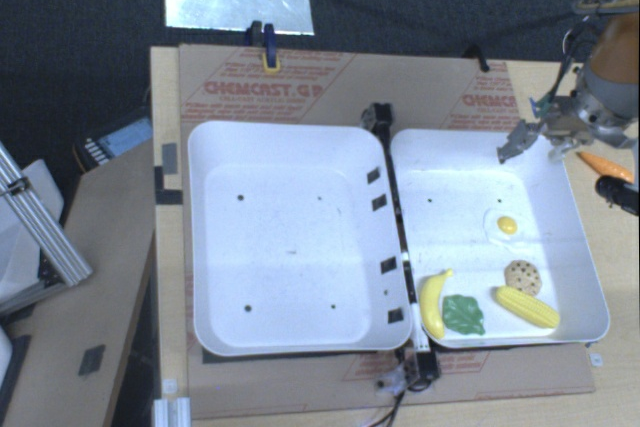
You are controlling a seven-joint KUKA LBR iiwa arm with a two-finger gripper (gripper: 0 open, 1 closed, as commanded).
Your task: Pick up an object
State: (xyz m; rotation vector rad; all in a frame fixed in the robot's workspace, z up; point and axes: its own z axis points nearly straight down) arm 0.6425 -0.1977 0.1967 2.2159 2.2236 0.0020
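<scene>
My gripper (528, 140) hangs over the far right corner of the right bin (455, 177), up at the rim and well apart from everything lying in it. One grey finger points down toward the bin's back wall; whether the gripper is open or closed, I cannot tell from this angle, and nothing shows between its tips.

All the pickable things sit toward the near end of the right bin. The fried egg (505, 225) lies closest to my gripper, out on the bin floor by itself. Nearer than the egg comes the cookie (521, 275), and just beside the cookie, on its near side, the corn cob (527, 307) lies at a slant. Over by the divider between the two bins, the banana (432, 303) curves along the bin's left wall, with the green leafy piece (463, 314) touching it on the right.

The left bin (210, 165) sits alongside on the same brown cardboard sheet (300, 85), which covers the surface. An orange carrot-like thing (606, 164) lies outside the right bin, just past its right rim, below my wrist.
</scene>
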